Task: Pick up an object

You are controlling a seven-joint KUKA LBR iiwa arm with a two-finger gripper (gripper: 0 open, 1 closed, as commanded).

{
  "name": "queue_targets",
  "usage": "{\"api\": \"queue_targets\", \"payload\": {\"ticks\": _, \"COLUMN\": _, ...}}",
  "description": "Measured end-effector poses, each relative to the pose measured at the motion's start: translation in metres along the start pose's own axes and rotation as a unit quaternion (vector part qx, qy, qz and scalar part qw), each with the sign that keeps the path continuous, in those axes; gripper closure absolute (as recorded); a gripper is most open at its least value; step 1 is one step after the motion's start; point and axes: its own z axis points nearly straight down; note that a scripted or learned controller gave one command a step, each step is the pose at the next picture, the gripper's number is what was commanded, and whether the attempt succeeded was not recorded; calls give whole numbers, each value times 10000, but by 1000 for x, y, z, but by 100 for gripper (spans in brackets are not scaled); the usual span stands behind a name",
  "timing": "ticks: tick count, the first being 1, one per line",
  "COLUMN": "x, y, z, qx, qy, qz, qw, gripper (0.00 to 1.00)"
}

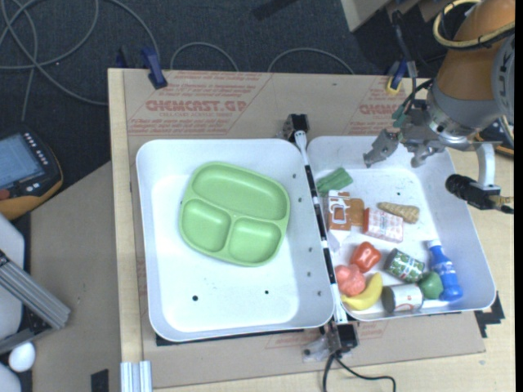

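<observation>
Cardboard-topped bench [245, 96], dark floor [73, 64], looping cables [49, 15].

Right bin [458, 219], objects clustered toward near half. Green flat piece [333, 179] at far-left, beside bin divider. Orange-and-white carton [346, 213] below it, lying flat. Ice-cream cone [399, 211] on its side, tip pointing left; pink-white packet [386, 226] just beneath. Red pepper [366, 256], red-pink fruit [350, 280], banana [365, 294] touching. Green can [404, 265], grey can [402, 298], green round item [431, 284], blue bottle [442, 268] lying down, near right
</observation>
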Motion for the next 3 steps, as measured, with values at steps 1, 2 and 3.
{"api": "queue_targets", "payload": {"ticks": 1, "x": 33, "y": -37, "z": 69, "qx": -18, "qy": 6, "qz": -3, "qw": 10000, "gripper": 0}}
{"api": "queue_targets", "payload": {"ticks": 2, "x": 28, "y": -98, "z": 87, "qx": -92, "qy": -7, "qz": 5, "qw": 10000, "gripper": 0}}
{"api": "queue_targets", "payload": {"ticks": 3, "x": 24, "y": -11, "z": 59, "qx": -16, "qy": -6, "qz": -3, "qw": 10000, "gripper": 0}}
